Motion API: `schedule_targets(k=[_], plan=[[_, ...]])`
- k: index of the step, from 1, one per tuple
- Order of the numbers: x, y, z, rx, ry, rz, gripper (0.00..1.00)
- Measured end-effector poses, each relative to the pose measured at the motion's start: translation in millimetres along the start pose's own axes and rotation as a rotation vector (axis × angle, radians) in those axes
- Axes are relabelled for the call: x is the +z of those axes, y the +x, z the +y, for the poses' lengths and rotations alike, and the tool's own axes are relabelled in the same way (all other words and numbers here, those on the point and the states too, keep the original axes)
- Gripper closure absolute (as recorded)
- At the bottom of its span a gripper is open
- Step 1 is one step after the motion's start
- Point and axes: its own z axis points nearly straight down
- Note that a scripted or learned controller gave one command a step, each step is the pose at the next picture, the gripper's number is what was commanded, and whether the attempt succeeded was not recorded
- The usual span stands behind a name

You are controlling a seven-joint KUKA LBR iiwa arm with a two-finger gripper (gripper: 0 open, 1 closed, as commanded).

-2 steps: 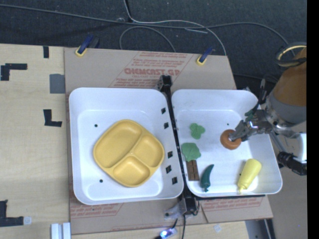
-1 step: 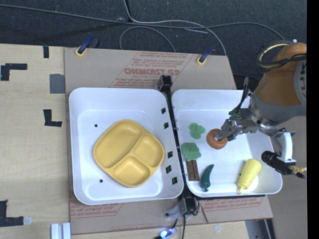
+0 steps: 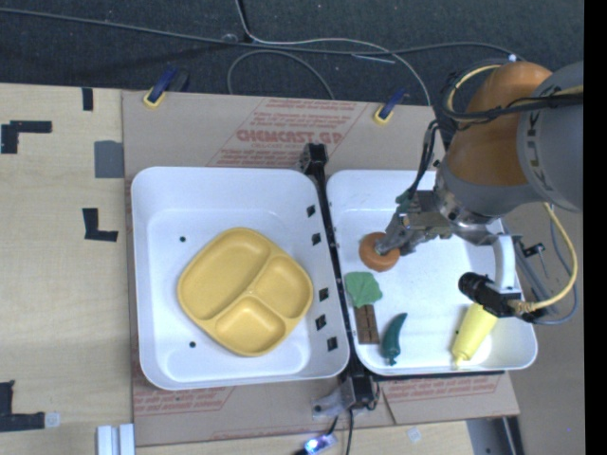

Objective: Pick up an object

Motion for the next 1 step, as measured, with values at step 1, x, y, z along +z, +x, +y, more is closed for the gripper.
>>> schedule_targets(k=[1], plan=[[7.2, 48.2, 14.4, 0.001, 0.002, -0.001, 1.0]])
